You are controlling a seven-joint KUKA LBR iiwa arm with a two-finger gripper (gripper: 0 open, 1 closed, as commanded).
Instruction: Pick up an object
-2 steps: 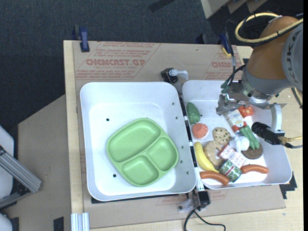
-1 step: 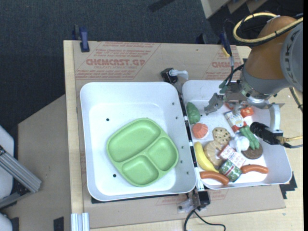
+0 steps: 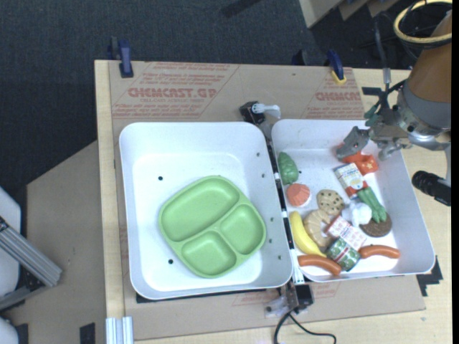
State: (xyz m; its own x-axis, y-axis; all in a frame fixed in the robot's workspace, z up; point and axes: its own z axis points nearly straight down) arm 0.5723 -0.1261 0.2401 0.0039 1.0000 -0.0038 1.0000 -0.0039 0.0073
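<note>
Green divided plate (image 3: 211,226) in left bin (image 3: 136,192) (three compartments), blue clamp (image 3: 125,56), yellow clamp (image 3: 335,67)

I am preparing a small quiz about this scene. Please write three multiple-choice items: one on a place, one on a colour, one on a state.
1. Where does the divided plate lie?
A. in the left bin
B. in the right bin
C. on the bare bench

2. Which colour has the plate?
A. red
B. green
C. blue

3. Where is the end effector?
A. over the left bin
B. over the right bin's far end
C. outside both bins

Answers:
1 A, it rests alone in the left bin.
2 B, it is light green.
3 B, it hangs by the right bin's far end, next to a red toy.
</note>
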